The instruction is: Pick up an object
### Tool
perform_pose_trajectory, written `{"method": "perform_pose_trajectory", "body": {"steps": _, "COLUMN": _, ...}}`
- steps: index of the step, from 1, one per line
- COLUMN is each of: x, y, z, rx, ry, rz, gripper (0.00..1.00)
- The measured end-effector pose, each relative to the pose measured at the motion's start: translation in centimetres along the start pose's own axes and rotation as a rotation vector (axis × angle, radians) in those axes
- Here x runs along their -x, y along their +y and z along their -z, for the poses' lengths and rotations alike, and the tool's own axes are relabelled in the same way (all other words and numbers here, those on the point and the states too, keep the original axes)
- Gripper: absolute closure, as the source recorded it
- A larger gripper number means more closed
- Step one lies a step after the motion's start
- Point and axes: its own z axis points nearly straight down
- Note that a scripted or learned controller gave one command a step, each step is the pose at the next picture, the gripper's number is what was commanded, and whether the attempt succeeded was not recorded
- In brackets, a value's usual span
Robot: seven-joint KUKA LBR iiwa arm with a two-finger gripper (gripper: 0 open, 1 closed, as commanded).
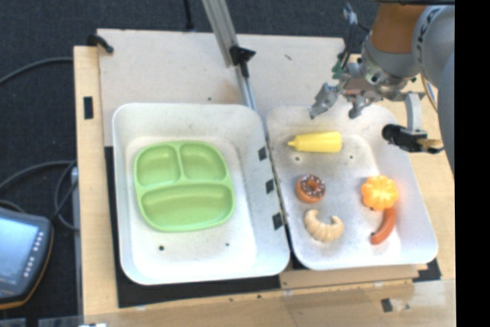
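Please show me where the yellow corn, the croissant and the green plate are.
yellow corn [315, 142]: camera view, middle of the cob.
croissant [323, 227]: camera view, its curved middle.
green plate [184, 208]: camera view, large lower compartment.

The arm reaches in, hand with fingers spread.

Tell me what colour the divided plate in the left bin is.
Light green; the divided plate shows clearly in the camera view.
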Motion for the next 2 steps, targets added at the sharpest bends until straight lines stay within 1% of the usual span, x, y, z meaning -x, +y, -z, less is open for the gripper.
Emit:
{"method": "perform_pose_trajectory", "body": {"steps": 1, "x": -3.5, "y": -1.6, "z": -5.6, "rx": -0.004, "ry": 0.003, "rz": -0.003, "gripper": 0.0}}
{"method": "perform_pose_trajectory", "body": {"steps": 2, "x": -8.6, "y": -5.6, "z": -0.6, "rx": 0.003, "ry": 0.005, "rz": 0.0, "gripper": 0.0}}
